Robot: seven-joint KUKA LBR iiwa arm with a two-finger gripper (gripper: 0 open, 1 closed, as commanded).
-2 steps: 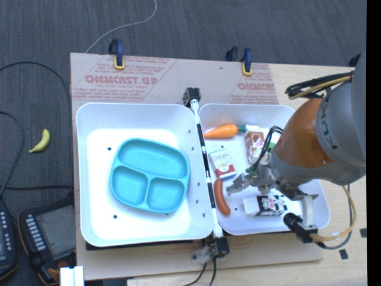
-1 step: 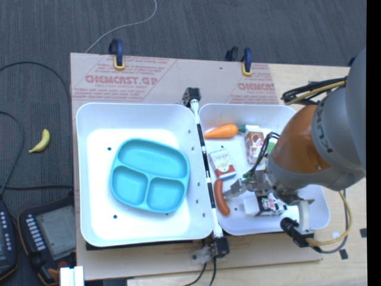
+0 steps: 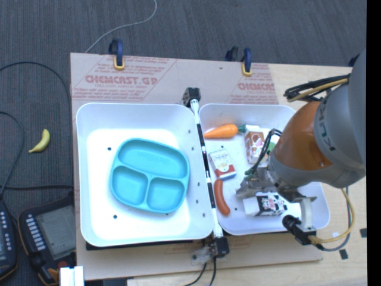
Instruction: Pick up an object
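Observation:
The right bin (image 3: 238, 108) holds an orange carrot (image 3: 221, 131) at its far left and a red-and-white snack box (image 3: 222, 163) below it. A reddish sausage (image 3: 221, 196) lies along the bin's left wall. A pale carton with a brown picture (image 3: 255, 143) sits near the middle. A black-and-white carton (image 3: 266, 204) lies near the front. My gripper (image 3: 253, 185) is low inside this bin, just above the black-and-white carton and right of the sausage. The grey and orange arm hides the bin's right half.
The left bin (image 3: 83, 159) carries a blue divided plate (image 3: 149, 175). A black bar with a white strip (image 3: 201, 154) runs between the bins. Blue clamps (image 3: 117, 51) (image 3: 246, 60) grip the board's far edge. A yellow banana (image 3: 39, 140) lies on the floor at left.

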